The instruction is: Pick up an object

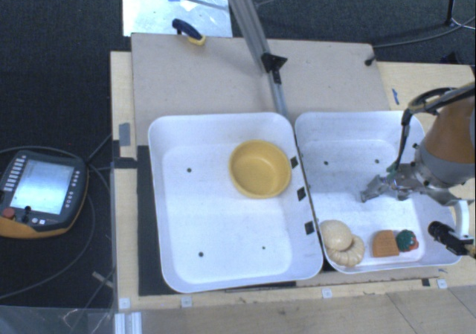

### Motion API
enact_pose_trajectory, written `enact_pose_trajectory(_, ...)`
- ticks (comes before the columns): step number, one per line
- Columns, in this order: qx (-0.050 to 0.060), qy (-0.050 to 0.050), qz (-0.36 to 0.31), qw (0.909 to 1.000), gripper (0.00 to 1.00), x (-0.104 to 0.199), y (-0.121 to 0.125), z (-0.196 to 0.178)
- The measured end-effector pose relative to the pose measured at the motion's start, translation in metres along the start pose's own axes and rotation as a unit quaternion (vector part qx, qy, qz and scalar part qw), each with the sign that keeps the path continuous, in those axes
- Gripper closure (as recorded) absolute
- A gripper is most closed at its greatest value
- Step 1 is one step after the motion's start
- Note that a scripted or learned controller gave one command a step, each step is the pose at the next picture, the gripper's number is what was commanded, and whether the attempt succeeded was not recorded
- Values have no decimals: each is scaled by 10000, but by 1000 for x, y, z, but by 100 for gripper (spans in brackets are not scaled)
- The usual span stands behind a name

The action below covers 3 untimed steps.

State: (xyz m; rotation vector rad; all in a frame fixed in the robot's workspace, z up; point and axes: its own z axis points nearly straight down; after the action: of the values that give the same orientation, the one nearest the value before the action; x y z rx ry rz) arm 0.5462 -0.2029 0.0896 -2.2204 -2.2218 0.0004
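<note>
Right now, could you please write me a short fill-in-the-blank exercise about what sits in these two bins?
1. The yellow bowl sits in the ____ bin.
2. The cream-coloured bread pieces lie at the right bin's ____ edge.
3. The gripper hangs over the ____ bin.
4. Next to the orange block lies a small ____ object.

Missing words: left; near; right; green
</note>
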Motion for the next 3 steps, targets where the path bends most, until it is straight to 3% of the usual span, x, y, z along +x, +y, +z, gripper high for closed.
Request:
enact_pose_trajectory(1, -13, -4, -1, 10000, 100, 0, 1, -11)
enact_pose_trajectory(3, -23, -6, -2, 10000, 100, 5, 7, -98)
